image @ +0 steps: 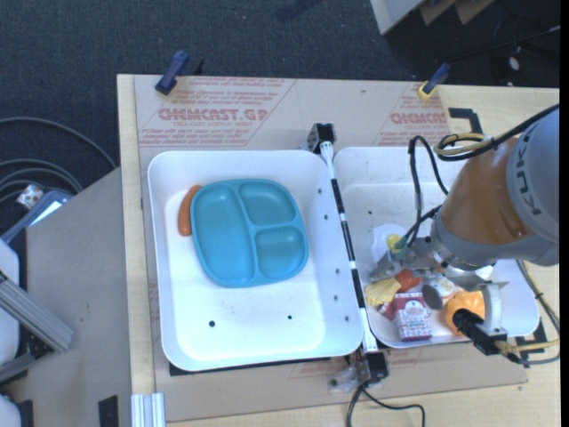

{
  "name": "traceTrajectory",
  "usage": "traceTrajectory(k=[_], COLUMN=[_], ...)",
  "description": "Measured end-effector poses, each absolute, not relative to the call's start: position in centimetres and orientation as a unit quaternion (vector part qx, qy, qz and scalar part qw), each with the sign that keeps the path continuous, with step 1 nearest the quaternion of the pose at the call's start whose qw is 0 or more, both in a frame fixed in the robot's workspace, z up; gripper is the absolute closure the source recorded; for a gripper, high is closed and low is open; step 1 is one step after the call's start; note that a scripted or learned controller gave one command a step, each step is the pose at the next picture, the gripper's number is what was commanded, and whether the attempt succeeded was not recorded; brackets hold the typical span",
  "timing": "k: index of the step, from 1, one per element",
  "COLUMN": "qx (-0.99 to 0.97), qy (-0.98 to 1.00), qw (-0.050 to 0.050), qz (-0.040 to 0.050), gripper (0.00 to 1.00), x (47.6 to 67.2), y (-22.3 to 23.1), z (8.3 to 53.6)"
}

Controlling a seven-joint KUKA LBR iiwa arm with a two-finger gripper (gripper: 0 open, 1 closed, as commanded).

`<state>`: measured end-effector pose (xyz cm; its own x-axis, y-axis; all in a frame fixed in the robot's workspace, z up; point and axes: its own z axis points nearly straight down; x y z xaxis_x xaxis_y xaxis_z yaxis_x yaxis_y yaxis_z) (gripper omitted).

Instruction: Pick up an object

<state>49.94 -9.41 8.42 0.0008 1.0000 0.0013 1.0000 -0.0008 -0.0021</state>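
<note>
The arm's orange band (484,205) and grey wrist hang over the right bin (382,172). My gripper (442,280) is low in that bin, right above a pile of small objects at its front. The pile holds a yellow piece (382,290), a small red piece (406,281), a red and white box (413,318), a grey round piece (433,295) and an orange object (466,308). The wrist hides part of the pile.
The left bin (178,318) holds a blue divided plate (249,231), with an orange item (185,212) poking out from under its left edge. A black-studded divider (342,229) separates the bins. Cables (427,163) trail from the arm over the right bin's back.
</note>
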Motion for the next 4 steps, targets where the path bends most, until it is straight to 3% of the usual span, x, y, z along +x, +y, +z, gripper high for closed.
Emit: traceTrajectory(k=[1, 2, 3, 4], qx=[-0.708, -0.707, -0.707, -0.707], qy=[-0.706, -0.707, -0.707, -0.707], qw=[-0.001, 0.001, 0.001, 0.000], qz=[-0.0008, 0.0001, 0.0001, 0.0003], gripper=[1.00, 1.00, 1.00, 1.00], x=[50.1, 47.9, 47.9, 47.9], y=[-9.4, -3.4, -0.5, -1.6], z=[9.5, 18.4, 21.5, 25.6])
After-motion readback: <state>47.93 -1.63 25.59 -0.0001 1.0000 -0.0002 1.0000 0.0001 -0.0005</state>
